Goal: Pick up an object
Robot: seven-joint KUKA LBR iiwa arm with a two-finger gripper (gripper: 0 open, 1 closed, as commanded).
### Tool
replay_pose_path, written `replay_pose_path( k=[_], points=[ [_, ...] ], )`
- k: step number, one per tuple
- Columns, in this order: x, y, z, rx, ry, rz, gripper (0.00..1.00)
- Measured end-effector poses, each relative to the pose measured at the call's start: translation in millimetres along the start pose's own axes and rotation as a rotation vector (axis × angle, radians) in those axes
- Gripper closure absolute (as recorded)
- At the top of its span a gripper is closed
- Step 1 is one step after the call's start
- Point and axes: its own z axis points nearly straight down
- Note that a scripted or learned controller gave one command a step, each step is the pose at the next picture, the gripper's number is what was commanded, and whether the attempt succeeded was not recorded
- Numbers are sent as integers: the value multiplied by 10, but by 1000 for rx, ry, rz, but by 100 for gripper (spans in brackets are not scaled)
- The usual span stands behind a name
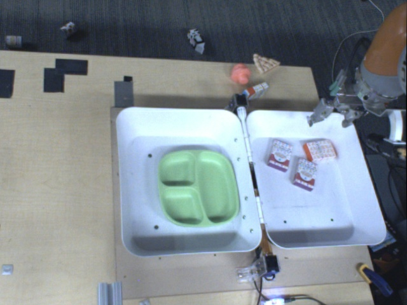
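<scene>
Three small packets lie in the right bin (318, 224): a red-and-white one (279, 155) at the left, an orange one (320, 150) to its right, and another red-and-white one (305, 173) just below them. My gripper (332, 114) hangs over the bin's far right corner, above and to the right of the packets. Its fingers are spread apart with nothing between them.
A green divided plate (197, 186) fills the middle of the left bin (133, 170). Beyond the bins on the bench lie a pink ball (240, 74), a pizza-slice toy (265, 63) and a small marker-like object (253, 93).
</scene>
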Motion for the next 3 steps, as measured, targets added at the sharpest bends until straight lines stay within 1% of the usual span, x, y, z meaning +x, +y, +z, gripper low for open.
replay_pose_path(
  k=[1, 2, 3],
  points=[
    [280, -196, 877, -10, -4, -1, 0],
    [283, -173, 747, -17, -5, -4, 100],
    [284, -175, 749, -17, -5, -4, 0]
  ],
)
